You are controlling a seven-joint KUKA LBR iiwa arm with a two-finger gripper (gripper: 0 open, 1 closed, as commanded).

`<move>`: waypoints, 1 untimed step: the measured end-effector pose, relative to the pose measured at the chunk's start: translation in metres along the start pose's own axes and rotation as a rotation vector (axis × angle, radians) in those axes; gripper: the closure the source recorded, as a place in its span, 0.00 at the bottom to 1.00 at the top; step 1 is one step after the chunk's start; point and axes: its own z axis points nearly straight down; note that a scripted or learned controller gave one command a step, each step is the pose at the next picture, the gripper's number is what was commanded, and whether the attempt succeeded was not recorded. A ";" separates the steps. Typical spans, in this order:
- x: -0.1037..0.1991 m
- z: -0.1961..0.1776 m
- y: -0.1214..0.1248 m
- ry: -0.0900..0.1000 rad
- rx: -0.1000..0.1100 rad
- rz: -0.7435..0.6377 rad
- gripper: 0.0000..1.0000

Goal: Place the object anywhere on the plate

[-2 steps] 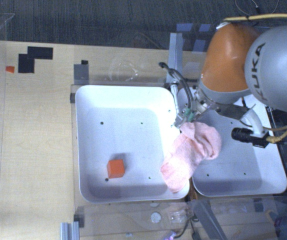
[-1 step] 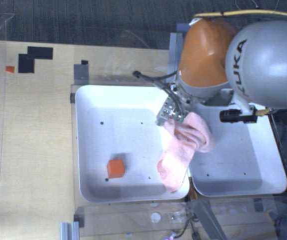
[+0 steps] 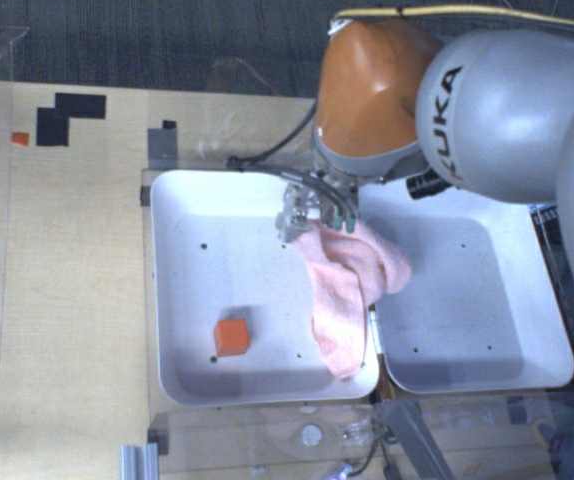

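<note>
A pink cloth point(image 3: 352, 288) is seen hanging from the claw point(image 3: 317, 213), its top bunched between the claw's fingers, so the claw is judged to be closed on it. The cloth is draped over the inner edge of the left bin point(image 3: 182, 298), with its lower end trailing down near that bin's right wall and a fold reaching toward the right bin point(image 3: 477, 358). The arm point(image 3: 487, 98) is reached in from the right above both bins.

No plate can be made out, so the drop spot cannot be confirmed. For the step in hand, the cloth should be lifted high enough that its trailing end is cleared of the wall between the bins before it is carried sideways; it should be lowered until most of it rests on the target, then released.

By count: one cloth, one small orange block point(image 3: 232, 337) on the left bin's floor, two white bins, one arm on the tabletop point(image 3: 67, 268).
</note>
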 end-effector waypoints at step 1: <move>-0.001 -0.011 0.052 -0.001 -0.001 -0.088 1.00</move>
